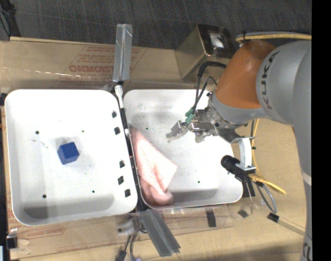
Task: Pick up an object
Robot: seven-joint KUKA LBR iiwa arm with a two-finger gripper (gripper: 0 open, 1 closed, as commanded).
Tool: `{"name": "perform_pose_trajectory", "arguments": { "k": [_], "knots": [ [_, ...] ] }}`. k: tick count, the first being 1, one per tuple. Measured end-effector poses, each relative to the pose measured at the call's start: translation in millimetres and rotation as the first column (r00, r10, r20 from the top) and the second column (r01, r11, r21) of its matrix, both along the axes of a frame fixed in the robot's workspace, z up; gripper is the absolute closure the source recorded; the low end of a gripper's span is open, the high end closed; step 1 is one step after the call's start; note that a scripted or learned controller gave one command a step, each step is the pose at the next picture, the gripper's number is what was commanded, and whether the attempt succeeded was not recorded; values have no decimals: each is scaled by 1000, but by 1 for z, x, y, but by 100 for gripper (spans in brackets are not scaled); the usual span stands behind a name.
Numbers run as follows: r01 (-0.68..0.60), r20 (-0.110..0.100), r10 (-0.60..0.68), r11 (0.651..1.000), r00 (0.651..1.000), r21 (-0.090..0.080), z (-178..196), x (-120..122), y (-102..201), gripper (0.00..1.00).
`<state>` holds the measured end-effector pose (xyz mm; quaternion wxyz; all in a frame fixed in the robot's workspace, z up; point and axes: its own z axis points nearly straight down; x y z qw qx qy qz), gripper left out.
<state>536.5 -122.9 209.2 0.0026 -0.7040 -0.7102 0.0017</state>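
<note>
At the far left, the left bin (24, 113) held a small blue cube (68, 152), which sat alone on the white floor a little left of that bin's middle, well apart from the arm. A row of black clips ran down the divider (122, 145) where the two bins met. Just past that divider, in the right bin (154, 99), a pink cloth (151, 166) lay against the left wall, stretching from about mid-height down to the bin's lower left corner, with one folded corner pointing toward the bin's centre. Further right and slightly higher in the view, the gripper (176, 130) hung over the right bin's middle, its metal fingers pointing left toward the divider; nothing showed between them, and whether they stood wide or narrow could not be told from this angle. The cloth lay near the gripper, below and to its left, apart from it. Behind the gripper, the arm (280, 80), with its orange band, filled the upper right.
</note>
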Motion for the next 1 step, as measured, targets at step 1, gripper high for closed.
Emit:
{"name": "perform_pose_trajectory", "arguments": {
  "k": [1],
  "knots": [
    [137,-2,-137,991,991,-1,-40,16,-7,0]
  ]
}}
